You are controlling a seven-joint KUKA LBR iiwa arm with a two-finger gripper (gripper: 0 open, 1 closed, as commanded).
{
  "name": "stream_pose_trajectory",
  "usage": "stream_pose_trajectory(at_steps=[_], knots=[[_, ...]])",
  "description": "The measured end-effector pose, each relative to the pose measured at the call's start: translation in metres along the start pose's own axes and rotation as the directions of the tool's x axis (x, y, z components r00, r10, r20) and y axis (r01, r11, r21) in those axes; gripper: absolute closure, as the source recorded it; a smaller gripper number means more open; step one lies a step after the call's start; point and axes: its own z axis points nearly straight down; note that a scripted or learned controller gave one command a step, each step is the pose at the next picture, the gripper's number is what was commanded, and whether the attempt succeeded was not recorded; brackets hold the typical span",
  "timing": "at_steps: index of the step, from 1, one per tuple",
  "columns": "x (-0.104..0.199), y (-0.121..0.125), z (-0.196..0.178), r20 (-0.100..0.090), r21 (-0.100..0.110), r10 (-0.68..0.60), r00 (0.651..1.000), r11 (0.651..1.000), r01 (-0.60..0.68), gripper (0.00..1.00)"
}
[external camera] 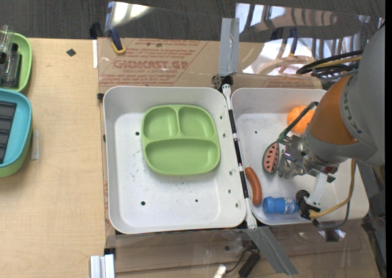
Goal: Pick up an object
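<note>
Fig.: overhead view of the surface [61,166] w/ two white bins side by side. In the left bin [122,203] we see a green divided plate [180,139] lying flat, well apart from the arm. The right bin [254,117] holds the candidates for picking: a melon slice [270,157] near the bin's middle, a red sausage [253,185] by the divider, a blue bottle [280,206] on its side near the front wall, and an orange item [298,115] toward the back, partly hidden by the arm.

The arm [343,117] reaches in from the right, wrist low over the right bin. The pincer [289,159] sits just beside the melon slice, on its right; whether they touch we cannot tell. Its tips are lost in the clutter of the wrist, so we cannot tell if they are spread or pressed together, and nothing is visibly pinched.

Progress, as we judge it: approach is done or nearly so, w/ the slice the likeliest target. Left to do: a confirmed pinch on one item, then a lift clear of the bin floor. All items appear to rest in the bin, so no pick is shown yet.
</note>
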Motion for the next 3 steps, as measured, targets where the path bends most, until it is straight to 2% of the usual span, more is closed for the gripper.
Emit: stream_pose_trajectory(at_steps=[1, 2, 3], knots=[[0.017, 0.035, -0.001, 0.001, -0.003, -0.394, 0.919, 0.919, 0.394, 1.0], [0.017, 0.055, -0.001, 0.0, -0.002, 0.084, 0.996, 0.996, -0.084, 1.0], [0.041, 0.074, -0.001, 0.0, -0.003, -0.073, 0.997, 0.997, 0.073, 1.0]])
